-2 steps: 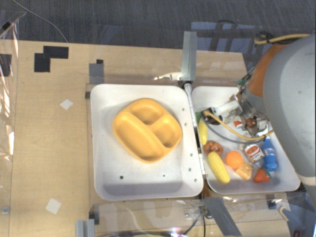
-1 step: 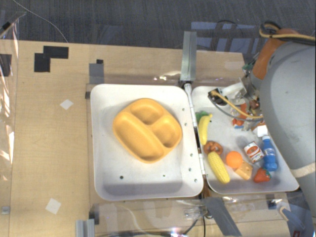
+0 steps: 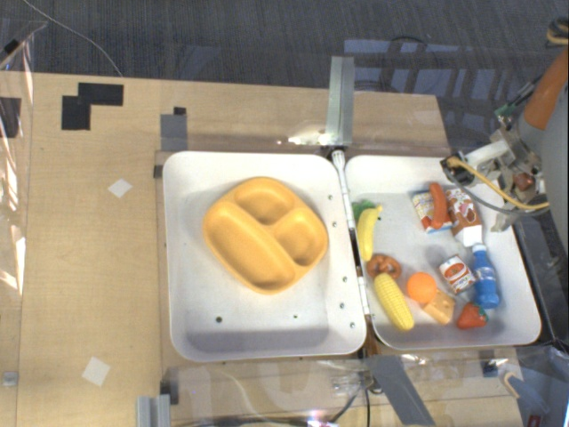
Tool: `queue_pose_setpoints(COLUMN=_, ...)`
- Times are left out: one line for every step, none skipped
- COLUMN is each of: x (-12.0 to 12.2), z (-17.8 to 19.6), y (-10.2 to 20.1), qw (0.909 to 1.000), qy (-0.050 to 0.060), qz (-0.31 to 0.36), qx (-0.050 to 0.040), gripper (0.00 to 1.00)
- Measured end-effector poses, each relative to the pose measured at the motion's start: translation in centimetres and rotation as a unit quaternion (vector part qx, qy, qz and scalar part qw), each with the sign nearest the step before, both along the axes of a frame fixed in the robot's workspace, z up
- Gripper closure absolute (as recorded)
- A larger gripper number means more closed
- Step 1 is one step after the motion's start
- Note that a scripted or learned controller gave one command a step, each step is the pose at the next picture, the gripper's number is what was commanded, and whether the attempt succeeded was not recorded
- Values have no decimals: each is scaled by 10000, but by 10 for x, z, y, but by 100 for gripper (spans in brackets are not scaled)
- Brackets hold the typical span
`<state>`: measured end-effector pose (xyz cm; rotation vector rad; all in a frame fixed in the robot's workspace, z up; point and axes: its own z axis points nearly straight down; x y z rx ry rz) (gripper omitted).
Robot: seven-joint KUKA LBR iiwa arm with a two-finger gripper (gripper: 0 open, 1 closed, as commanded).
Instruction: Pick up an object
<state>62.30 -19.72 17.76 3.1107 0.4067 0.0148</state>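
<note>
The objects to pick from are toy foods, all lying in the right bin [image 3: 400, 181], which fills the right-centre of the frame. Along its left wall lies a yellow banana [image 3: 366, 231], with a small green piece [image 3: 360, 208] touching its upper end. Below the banana sits a brown lump [image 3: 384, 263], and below that an ear of corn [image 3: 394, 301] lies slanted toward the bin's bottom edge. Just right of the corn is an orange ball [image 3: 423, 287], with a pale orange block [image 3: 439, 310] touching it from below.

In the upper middle of the bin, a red sausage [image 3: 437, 203] rests on a small packet, and a red and white packet [image 3: 462, 207] lies just beside it. A blue bottle [image 3: 484, 278] with a white cap lies lengthwise near the right wall, a small red and white carton [image 3: 456, 274] at its left side and a red piece [image 3: 472, 317] at its lower end.

The gripper [image 3: 516, 178] is above the bin's upper right corner, apart from every object and holding nothing; whether it is open or closed cannot be told.

The left bin [image 3: 196, 318], touching the right one, holds 1 yellow plate [image 3: 265, 231] with 3 compartments, lying near its centre. Both bins sit on a pale wooden bench [image 3: 80, 265].
</note>
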Motion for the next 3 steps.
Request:
queue_pose_setpoints(x=-64, z=-51, y=45, qw=9996, qy=-57, qz=-274, qx=-14, gripper=0)
queue_pose_setpoints(x=20, z=-73, y=41, qw=9997, qy=69, qz=-252, qx=14, gripper=0)
queue_pose_setpoints(x=1, z=-74, y=11, qw=9999, qy=-14, qz=-5, qx=154, gripper=0)
